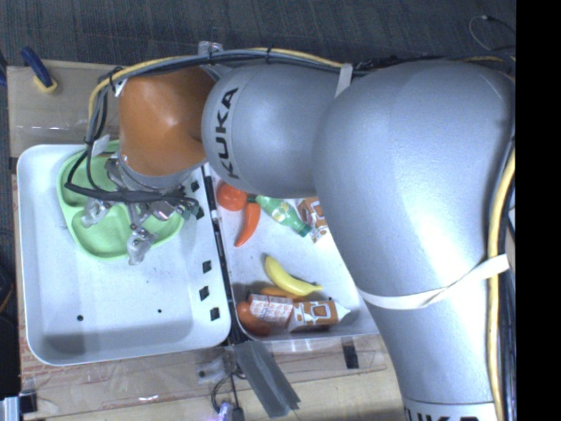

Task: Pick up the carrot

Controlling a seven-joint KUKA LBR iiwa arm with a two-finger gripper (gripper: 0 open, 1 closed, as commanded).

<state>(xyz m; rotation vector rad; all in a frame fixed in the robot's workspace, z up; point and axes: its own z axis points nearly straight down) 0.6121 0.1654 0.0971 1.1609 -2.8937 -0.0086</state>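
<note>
The carrot (249, 223) is a small orange tapered piece lying in the right bin (351, 281), close to the divider between the bins. Just above it sits a round orange-red fruit (230, 197). My gripper (131, 228) hangs over the left bin (105, 323), above a light green object (103, 235) in that bin's upper part. It is a good way left of the carrot, across the divider. Nothing shows in its grasp. The arm's big grey body covers the right bin's far side.
In the right bin lie a yellow banana (290, 277), a green bottle (285, 212), a small packet (314, 216) and a brown wrapped package (292, 310) over something orange. A blue-and-yellow tool (39, 68) rests on the bench at upper left.
</note>
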